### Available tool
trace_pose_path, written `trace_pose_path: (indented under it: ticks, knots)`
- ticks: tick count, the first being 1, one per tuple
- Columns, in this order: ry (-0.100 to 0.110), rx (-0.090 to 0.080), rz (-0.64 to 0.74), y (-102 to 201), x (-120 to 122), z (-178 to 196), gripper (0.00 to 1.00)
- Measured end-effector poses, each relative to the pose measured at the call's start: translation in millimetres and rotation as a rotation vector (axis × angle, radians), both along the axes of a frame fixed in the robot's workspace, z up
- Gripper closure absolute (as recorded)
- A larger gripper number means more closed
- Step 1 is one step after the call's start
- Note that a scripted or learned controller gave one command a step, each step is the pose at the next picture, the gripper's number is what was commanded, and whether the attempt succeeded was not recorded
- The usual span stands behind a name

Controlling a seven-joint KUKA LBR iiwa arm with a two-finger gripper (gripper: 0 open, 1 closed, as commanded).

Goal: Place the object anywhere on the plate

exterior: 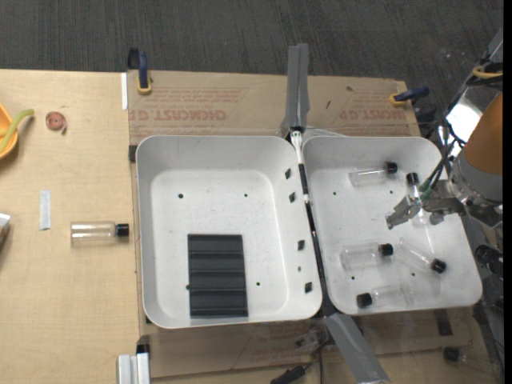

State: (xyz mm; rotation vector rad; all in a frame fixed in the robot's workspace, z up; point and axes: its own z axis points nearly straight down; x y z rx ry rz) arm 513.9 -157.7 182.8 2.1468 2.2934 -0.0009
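Observation:
The black ridged plate [216, 276] lies flat in the left bin [160, 166], toward its front edge. Several clear vials with black caps lie on their sides in the right bin [336, 154]: one at the back [370, 175], one in the middle [362, 255], one at the front [386, 295]. My gripper [405, 211] reaches in from the right and hangs over the right bin's middle right, above the vials. A small black piece [412, 179] shows just behind it; I cannot tell whether that is a cap. The plate has nothing on it.
Another capped vial [98, 231] lies on the wooden bench left of the bins. An orange object [6, 131] and a small red disc [54, 120] sit at the far left. Blue clamps [138, 61] hold the cardboard at the back. A grey bar [298, 86] rises between the bins.

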Motion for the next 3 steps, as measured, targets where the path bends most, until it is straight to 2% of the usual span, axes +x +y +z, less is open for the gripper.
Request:
trace_pose_path:
  ticks: [1, 2, 3]
  knots:
    - [0.0, -0.001, 0.109, -44.0, 87.3, 22.7, 0.0]
    - [-0.002, -0.003, 0.244, -64.0, 140.1, 50.3, 0.0]
    - [-0.002, -0.002, 0.275, -64.0, 145.8, 122.8, 0.0]
